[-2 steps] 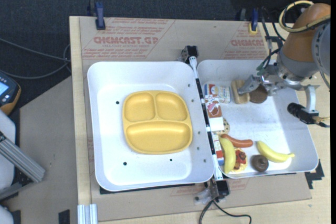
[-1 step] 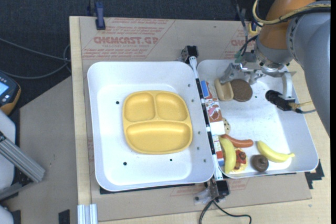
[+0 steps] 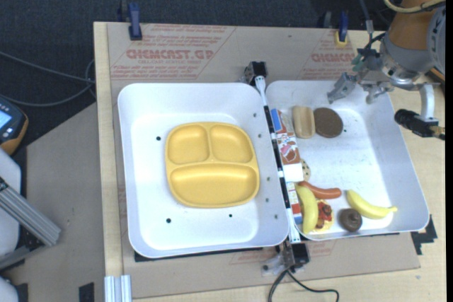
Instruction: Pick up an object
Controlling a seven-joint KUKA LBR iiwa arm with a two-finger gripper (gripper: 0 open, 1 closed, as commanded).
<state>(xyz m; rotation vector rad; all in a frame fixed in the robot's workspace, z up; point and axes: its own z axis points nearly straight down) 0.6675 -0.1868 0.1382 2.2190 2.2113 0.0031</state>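
A: Starting big: looking at a bench (image 3: pixel 106 152) and two white bins side by side?

B: Yes. Noting the left bin (image 3: pixel 134 152) holding just a yellow divided plate (image 3: pixel 211 165), and the right bin (image 3: pixel 382 152) carrying all the small toy food.

A: Placing the arm (image 3: pixel 417 10) where?

B: Reaching in from the right, hanging over the far right corner of the right bin.

A: And reading the gripper (image 3: pixel 356 90) how?

B: Hovering near the bin's far rim, spreading wide, gripping nothing, with bare white bin floor showing between the fingers (image 3: pixel 340 90).

A: Finding anything worth grabbing?

B: Plenty. Spotting a brown round patty (image 3: pixel 328 122) nearest the gripper, lying just beside a tan bread slice (image 3: pixel 303 122). Toward the near edge, picking out one banana (image 3: pixel 369 206) lying apart, a second banana (image 3: pixel 308 207) by the divider, a sausage (image 3: pixel 327 190) between them, and a small dark round piece (image 3: pixel 350 220).

A: Judging progress, then?

B: Calling it barely begun, going by appearances: everything resting on the bin floor, nothing lifted. Leaving the whole job ahead: settling on a piece, probably the patty as the closest, dropping over it, closing, and raising it clear
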